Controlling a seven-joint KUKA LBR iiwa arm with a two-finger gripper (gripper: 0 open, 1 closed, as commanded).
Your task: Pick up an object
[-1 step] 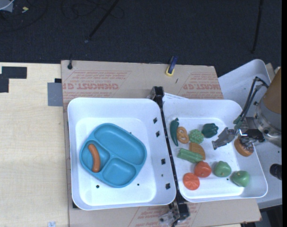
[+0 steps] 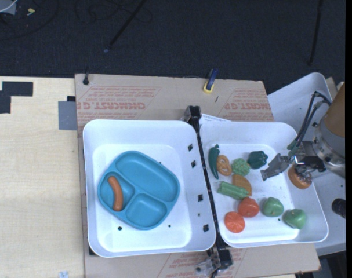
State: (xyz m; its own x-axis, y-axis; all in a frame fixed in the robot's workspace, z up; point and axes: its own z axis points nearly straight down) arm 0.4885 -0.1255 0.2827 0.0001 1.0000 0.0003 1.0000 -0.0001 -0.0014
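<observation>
The right bin holds several toy foods. Among them are a dark green pepper, a broccoli floret, an orange ring, a green chili, a cucumber, a red tomato, a green apple and a green pear. My gripper hangs low over the bin's right side, just right of the pepper. An orange round food lies directly beneath it, partly covered by it. Whether the gripper touches that food is unclear.
The left bin carries a blue divided plate with an orange sausage in its left compartment. A black divider runs between the bins. The arm's cables arch above the right bin's far corner.
</observation>
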